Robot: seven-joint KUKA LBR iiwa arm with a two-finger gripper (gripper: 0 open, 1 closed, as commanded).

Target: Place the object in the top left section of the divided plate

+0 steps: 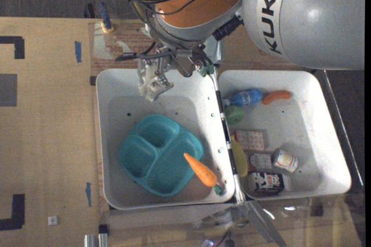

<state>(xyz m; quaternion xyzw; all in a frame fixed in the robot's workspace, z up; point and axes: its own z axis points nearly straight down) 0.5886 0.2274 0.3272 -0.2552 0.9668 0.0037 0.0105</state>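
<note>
A wooden tabletop holds two white bins. In the left bin, a carrot lies across the right side of the teal plate. Above hangs the pincer, gripping nothing; how wide it stands, I cannot tell.

plate: teal, divided into three sections, lying flat and turned at a slant in the left bin, toward its front.
carrot: orange with a green stem end, lying on its side across the plate's right rim, pointed tip inward, stem end off the plate.
</note>
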